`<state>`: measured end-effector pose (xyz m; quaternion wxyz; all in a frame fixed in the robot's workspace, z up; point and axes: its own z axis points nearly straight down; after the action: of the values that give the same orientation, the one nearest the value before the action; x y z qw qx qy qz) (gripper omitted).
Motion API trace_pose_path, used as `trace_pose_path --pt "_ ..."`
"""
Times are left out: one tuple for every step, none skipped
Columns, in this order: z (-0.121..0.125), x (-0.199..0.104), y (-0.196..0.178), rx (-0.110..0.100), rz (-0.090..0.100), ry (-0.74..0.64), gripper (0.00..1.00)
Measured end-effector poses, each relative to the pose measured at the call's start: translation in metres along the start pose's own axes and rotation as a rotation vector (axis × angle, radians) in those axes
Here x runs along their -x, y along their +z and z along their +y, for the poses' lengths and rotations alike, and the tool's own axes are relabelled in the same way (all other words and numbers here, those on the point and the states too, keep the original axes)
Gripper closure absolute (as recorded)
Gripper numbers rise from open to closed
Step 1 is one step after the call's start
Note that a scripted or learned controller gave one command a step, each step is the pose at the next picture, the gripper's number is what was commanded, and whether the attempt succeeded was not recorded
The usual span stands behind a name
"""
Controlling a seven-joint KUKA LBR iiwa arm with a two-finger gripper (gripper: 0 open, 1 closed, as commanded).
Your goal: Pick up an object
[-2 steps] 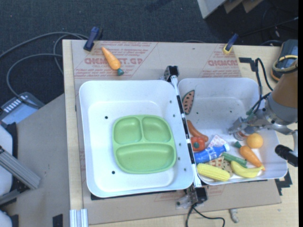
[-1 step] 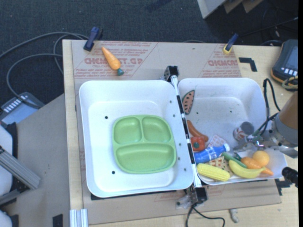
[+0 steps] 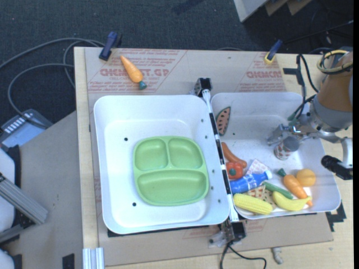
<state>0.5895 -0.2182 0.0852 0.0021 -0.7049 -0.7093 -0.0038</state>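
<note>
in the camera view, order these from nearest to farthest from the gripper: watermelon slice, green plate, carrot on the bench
From the gripper in the right bin:
1. Watermelon slice, against the right bin's left wall.
2. Green plate, in the left bin's middle.
3. Carrot, on the bench behind the left bin.

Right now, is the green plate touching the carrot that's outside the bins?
Apart. The camera view shows the green plate lying in the left bin, while the carrot lies on the bench beyond the bin's far rim, with bare white bin floor and the rim between them.
</note>
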Motion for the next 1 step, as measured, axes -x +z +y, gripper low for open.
trace_pose_path --pt "-0.0003 0.0026 -0.0105 0.001 -0.007 0.000 1.00"
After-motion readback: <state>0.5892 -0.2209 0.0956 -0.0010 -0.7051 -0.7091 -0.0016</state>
